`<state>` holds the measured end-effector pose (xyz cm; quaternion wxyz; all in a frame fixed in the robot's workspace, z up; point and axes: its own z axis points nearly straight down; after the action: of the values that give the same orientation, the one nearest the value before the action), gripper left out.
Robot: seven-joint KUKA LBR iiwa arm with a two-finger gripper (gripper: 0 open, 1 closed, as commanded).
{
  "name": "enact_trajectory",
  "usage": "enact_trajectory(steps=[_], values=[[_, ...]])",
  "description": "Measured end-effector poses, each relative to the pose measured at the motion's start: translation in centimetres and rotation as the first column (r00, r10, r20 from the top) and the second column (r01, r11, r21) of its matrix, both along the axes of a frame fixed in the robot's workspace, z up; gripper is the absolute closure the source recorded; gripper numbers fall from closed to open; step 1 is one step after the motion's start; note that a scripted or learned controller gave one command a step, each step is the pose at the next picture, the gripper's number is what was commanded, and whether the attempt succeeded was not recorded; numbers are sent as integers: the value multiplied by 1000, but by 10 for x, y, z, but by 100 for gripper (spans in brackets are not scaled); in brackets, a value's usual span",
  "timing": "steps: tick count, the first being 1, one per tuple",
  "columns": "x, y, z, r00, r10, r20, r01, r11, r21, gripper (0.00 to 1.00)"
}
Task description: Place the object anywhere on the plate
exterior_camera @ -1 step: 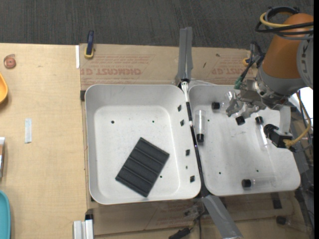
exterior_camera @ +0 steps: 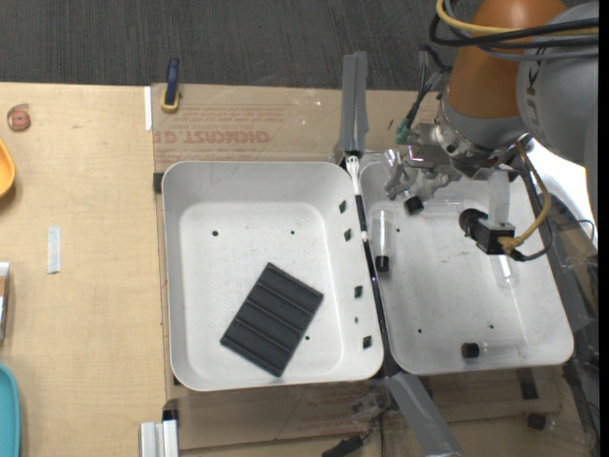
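One piece of print can be made out: faded red lettering on the cardboard sheet (exterior_camera: 247, 122) that lies on the worktop (exterior_camera: 86, 284) behind the left white bin (exterior_camera: 176, 265), well to the left of the gripper (exterior_camera: 411, 181) and a little farther back. It stands in two lines and appears upside down from this camera. The larger line looks like "CHEMICALS" or a similar word followed by "GE", but the letters are too pale and inverted to read with certainty. The smaller line above it is too fine to read.
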<state>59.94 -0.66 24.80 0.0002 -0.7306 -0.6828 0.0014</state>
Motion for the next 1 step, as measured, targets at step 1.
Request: enact_trajectory(steps=[1], values=[[48,61,44,997,78,0,-78,997,-1,100]])
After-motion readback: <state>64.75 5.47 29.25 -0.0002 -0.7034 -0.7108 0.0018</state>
